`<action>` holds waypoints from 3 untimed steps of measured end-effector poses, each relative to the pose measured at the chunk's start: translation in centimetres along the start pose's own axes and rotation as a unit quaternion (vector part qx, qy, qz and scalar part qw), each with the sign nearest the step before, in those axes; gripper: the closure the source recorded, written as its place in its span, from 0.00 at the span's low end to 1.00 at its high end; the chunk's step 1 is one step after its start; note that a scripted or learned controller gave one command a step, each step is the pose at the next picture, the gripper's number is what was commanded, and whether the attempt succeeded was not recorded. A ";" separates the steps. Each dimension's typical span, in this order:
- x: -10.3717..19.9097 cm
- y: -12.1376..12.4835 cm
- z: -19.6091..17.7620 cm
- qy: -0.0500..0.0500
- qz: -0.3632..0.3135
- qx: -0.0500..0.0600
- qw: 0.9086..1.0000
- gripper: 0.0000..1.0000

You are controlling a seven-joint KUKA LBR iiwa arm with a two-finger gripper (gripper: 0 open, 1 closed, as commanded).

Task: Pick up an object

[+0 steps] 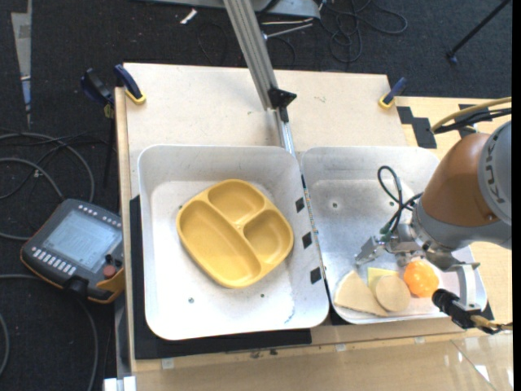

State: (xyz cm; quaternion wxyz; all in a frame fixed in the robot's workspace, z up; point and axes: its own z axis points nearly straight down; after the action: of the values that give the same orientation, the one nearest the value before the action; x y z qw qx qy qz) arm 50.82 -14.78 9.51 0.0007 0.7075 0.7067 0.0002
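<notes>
**Arm low over the right bin, its wrist above the food pieces**

We see two white bins side by side in the middle of the frame. The left bin (pixel 163 218) holds a yellow divided plate (pixel 235 232) with three compartments, lying flat and turned at a slant near the bin's centre.

The right bin (pixel 350 194) holds the small items, all gathered in its lower right corner — an orange ball-like piece (pixel 421 278), a round beige piece (pixel 392 293) just left of and below it, a pale yellow piece (pixel 376 275) touching the beige one, and a flat cream wedge (pixel 352 294) at the lower left of the group.

The arm comes in from the right edge, its orange band in the right-centre of the frame. The gripper (pixel 383 247) sits just above and to the left of the group; we cannot tell whether the claw is spread or pressed together, and we see nothing held in it.

A teach pendant (pixel 75 249) lies on the floor at the left edge.
</notes>
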 end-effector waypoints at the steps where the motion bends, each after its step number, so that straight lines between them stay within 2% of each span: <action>1: 0.0 0.1 -1.1 0.000 0.000 -0.001 1.000 1.00; 2: 0.8 0.5 -7.1 0.000 -0.002 -0.002 1.000 1.00; 3: 0.3 0.8 -11.5 -0.001 -0.002 -0.002 1.000 1.00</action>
State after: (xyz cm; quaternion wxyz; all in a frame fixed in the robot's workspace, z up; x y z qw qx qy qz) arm 51.56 -14.51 21.00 0.0026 0.7060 0.7082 0.0012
